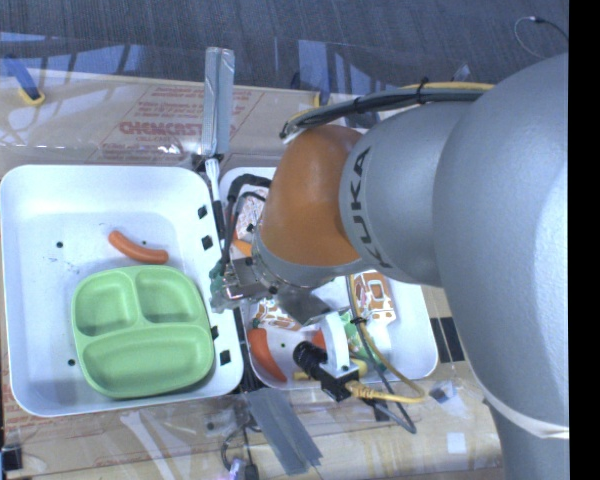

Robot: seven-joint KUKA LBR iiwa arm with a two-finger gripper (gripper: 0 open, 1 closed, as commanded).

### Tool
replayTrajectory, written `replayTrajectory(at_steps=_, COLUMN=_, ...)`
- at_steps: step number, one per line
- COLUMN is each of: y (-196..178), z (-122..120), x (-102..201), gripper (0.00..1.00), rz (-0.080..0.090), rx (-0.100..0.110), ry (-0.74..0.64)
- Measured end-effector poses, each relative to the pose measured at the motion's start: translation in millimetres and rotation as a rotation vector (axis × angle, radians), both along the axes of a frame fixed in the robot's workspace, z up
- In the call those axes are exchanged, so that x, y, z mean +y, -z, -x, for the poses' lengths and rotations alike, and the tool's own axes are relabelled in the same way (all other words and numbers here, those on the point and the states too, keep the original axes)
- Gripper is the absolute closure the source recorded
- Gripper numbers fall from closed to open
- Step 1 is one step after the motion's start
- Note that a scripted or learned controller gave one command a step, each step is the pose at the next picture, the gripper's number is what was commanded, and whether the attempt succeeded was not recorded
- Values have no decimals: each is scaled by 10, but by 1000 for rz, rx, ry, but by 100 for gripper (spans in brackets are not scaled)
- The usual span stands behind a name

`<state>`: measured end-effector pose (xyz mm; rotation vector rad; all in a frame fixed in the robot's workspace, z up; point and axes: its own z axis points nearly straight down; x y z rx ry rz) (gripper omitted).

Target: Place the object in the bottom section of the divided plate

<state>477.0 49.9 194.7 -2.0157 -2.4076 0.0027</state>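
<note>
— Where is the claw (242,286)?

— Low over the right bin (420,343), beside the wall between the bins. Whether it is spread or pressed together, I cannot tell.

— And the sausage (138,248)?

— In the left bin (30,268), left of the claw and slightly farther back, well apart from it. It lies just behind the green divided plate (140,330), off it.

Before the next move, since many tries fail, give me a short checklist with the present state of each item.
1. Green three-section plastic plate lies flat in the left white bin: ok.
2. Plate's bottom section unoccupied: ok.
3. Orange sausage-shaped object lies outside the plate, beside its top edge: not ok.
4. Grey arm with orange band over the right white bin, not the left: not ok.
5. Pincer holding anything: cannot tell.
</note>
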Motion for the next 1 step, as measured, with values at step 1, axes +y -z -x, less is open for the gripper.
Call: replayTrajectory(at_steps=1, y=41, z=-69, x=-37, gripper=100, rz=1, rx=-2, ry=52)
